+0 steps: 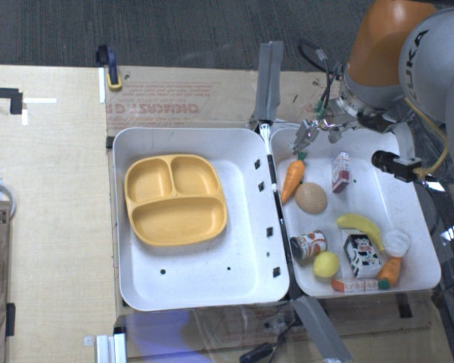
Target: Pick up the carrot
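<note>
right bin [420, 225] front edge: small carrot-like piece [390, 270], cow-print carton [361, 254], lemon [326, 264], can [309, 244]. behind them banana [361, 225] and a brown ball [311, 198]. carrot [291, 180] lies tilted at the bin's left wall, greens up. claw [308, 132] just above its top, can't tell spread or pinched. yellow plate [175, 199] in left bin [136, 278].

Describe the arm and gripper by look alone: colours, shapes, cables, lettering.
The KUKA iiwa arm has rounded, glossy grey casings, with a broad orange band bulging above the wrist. Dark "KUKA" lettering runs along the grey shell. Thin black and yellowish cables loop around the wrist. The small two-finger gripper is bare silvery metal, and a black cylindrical part juts out beneath the arm.
</note>
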Robot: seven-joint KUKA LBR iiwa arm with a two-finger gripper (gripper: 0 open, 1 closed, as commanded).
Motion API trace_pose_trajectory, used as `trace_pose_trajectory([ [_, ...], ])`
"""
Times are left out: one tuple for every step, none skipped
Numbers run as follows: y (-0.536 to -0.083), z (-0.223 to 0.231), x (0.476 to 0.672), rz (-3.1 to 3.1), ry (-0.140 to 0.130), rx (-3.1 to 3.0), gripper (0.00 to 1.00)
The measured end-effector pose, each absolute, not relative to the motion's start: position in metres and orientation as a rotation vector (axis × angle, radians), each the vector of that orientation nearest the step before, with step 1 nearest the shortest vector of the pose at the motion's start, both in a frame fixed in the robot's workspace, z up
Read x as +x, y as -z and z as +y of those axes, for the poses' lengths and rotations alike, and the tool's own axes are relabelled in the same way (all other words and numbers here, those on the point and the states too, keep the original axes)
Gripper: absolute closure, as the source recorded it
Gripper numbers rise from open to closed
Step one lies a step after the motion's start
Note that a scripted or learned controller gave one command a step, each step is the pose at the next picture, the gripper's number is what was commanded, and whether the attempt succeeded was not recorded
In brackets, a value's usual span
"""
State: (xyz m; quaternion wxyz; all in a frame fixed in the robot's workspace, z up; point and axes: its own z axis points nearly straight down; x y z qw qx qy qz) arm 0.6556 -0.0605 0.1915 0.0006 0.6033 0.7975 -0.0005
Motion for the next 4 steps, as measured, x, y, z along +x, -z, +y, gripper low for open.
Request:
trace_pose_trajectory([
  [-0.191, -0.064, 0.613, 2.424, 0.002, 2.0, 0.0],
  [-0.191, -0.036, 0.659, 2.555, 0.002, 1.827, 0.0],
  [-0.193, -0.039, 0.61, 2.645, -0.001, 1.693, 0.0],
  [-0.191, -0.039, 0.609, 2.646, 0.002, 1.694, 0.0],
])
